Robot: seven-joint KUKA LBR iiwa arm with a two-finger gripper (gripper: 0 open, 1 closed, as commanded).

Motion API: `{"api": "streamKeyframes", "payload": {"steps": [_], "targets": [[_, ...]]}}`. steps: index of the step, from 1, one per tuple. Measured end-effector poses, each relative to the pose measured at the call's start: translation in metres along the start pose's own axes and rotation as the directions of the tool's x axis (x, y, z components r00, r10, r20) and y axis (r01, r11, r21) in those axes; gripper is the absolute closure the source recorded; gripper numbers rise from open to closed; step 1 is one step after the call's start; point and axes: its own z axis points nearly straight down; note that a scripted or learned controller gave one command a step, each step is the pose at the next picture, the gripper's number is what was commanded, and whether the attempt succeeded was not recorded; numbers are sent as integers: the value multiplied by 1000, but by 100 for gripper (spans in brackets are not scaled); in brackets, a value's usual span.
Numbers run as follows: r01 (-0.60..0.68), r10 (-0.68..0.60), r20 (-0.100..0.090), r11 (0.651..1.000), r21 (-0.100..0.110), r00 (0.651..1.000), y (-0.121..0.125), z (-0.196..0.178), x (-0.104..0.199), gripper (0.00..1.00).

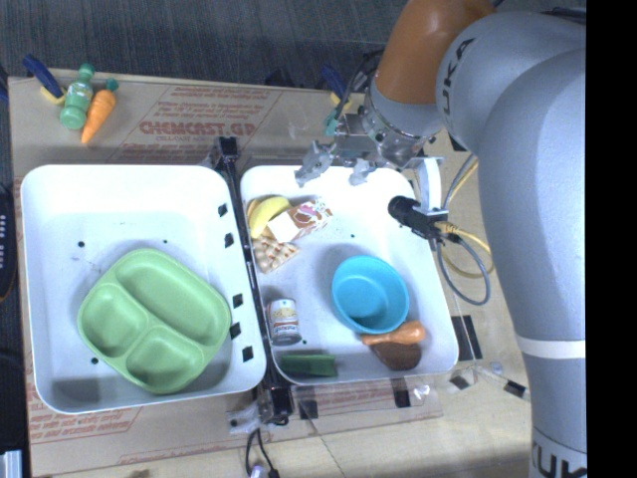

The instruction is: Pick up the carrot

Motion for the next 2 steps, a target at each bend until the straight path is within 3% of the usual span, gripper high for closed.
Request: {"api": "streamKeyframes", "payload": {"steps": [1, 2], "targets": [[-153, 153, 1, 988, -14, 988, 8, -137, -63, 0], [-530, 530, 0, 848, 5, 848, 7, -91, -39, 0]]}}
